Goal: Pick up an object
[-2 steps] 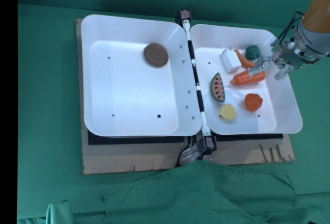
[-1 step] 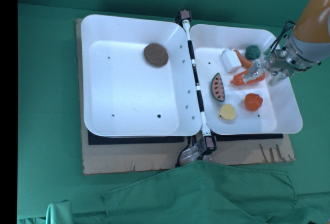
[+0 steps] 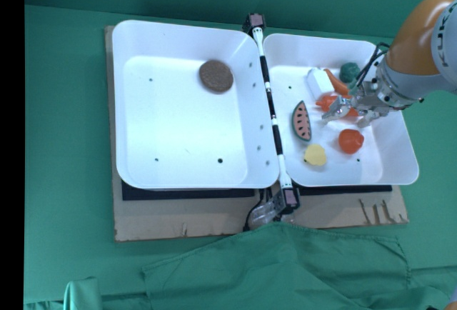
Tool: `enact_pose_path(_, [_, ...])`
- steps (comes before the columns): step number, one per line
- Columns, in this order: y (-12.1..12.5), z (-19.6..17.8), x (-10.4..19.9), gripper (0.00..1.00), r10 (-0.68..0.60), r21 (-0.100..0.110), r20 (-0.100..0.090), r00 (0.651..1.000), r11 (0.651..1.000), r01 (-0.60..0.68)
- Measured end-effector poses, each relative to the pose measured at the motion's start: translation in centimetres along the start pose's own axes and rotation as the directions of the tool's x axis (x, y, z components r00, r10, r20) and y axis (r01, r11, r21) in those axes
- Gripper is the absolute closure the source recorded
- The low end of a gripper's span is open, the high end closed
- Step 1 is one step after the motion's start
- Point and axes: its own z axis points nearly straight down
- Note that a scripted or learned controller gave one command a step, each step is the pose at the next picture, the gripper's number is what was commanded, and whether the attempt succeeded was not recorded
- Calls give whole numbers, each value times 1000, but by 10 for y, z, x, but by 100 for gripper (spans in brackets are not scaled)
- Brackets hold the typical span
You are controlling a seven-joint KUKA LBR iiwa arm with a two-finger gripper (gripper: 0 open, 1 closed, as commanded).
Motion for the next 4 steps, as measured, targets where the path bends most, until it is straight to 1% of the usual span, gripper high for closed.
enact_pose_path(1, [3, 2, -2, 0, 0, -9, 1, 1000, 1000, 0])
enact_pose_path(2, [5, -12, -5, 100, 3, -22, 8, 1000, 1000, -3])
enact_pose_path(3, [7, -76, 1, 100, -2, -9, 2, 1000, 1000, 2])
enact_pose_path(4, [7, -122, 1, 100, -1, -9, 2, 1000, 1000, 1])
